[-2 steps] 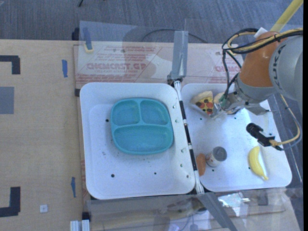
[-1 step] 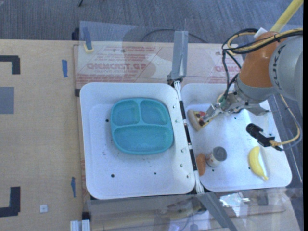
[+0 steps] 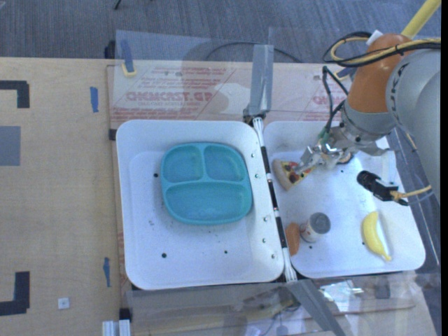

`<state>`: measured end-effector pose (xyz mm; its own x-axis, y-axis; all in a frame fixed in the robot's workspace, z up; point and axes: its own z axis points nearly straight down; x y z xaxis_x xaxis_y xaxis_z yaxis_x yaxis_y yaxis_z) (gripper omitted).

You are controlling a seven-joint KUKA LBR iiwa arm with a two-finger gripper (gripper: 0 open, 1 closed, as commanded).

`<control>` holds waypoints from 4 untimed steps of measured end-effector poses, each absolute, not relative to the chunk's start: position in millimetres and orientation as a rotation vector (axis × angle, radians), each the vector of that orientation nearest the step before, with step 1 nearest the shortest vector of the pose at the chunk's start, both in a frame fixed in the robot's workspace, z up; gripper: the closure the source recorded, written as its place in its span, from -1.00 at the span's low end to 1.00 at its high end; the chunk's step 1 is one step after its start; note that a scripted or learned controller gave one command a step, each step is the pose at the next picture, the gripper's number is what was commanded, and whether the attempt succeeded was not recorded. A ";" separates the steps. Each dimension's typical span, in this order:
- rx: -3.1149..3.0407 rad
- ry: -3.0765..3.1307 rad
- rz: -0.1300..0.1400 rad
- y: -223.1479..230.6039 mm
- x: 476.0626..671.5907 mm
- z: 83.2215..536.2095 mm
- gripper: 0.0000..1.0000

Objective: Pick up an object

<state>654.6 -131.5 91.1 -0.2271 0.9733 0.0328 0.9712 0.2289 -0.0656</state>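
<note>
Two shallow white bins (image 3: 140, 257) sit side by side on a pale wooden bench. Over the right bin, the claw (image 3: 313, 161) reaches down; whether its tips are apart or together I cannot tell. Touching it on the left lies a tan, wedge-shaped toy pizza slice (image 3: 286, 173), possibly pinched. Well below lie a small grey-capped jar (image 3: 315, 227) and a yellow plastic banana (image 3: 376, 236). Far left rests a teal divided plate (image 3: 206, 182).
</note>
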 end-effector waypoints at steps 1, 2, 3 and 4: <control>-1.923 -2.421 0.055 -139.1 655.8 102.5 1.00; -1.913 -2.409 0.060 -136.6 653.2 100.4 -1.00; -2.044 -2.310 0.045 -137.7 656.7 94.0 -1.00; -1.969 -2.389 0.062 -135.6 654.3 92.8 -1.00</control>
<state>654.3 -135.6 92.8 -0.1908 0.9816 0.0099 0.9798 0.1911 -0.0597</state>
